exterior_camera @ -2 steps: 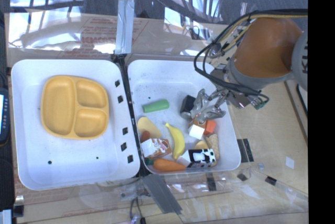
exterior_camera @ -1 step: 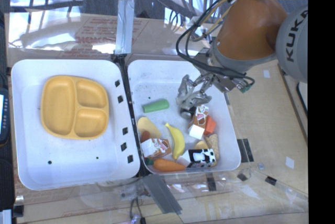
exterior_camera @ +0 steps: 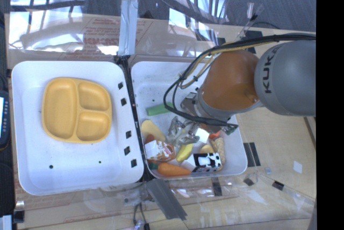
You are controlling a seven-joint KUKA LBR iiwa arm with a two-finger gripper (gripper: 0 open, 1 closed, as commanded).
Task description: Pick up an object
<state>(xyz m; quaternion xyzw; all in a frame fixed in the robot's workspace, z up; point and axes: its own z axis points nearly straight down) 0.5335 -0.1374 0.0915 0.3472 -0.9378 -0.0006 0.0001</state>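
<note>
Carrot (exterior_camera: 173, 170) lies at six o'clock from my gripper (exterior_camera: 181, 131), whose grip I cannot tell; one carrot, one yellow tray (exterior_camera: 77, 109).

This looks like a robotics lab. A grey industrial arm (exterior_camera: 285, 78) with loose black cables (exterior_camera: 183, 84) reaches over a desk (exterior_camera: 279, 137) patched with tape strips (exterior_camera: 128, 24), where two white bins (exterior_camera: 21, 132) hold a yellow tray (exterior_camera: 77, 109) and toy food (exterior_camera: 173, 170).

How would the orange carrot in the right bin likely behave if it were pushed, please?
The carrot looks rounded and tapered, so it may roll in an arc. It lies against the bin's near wall among crowded items, so it would probably jam or nudge neighbours.
</note>
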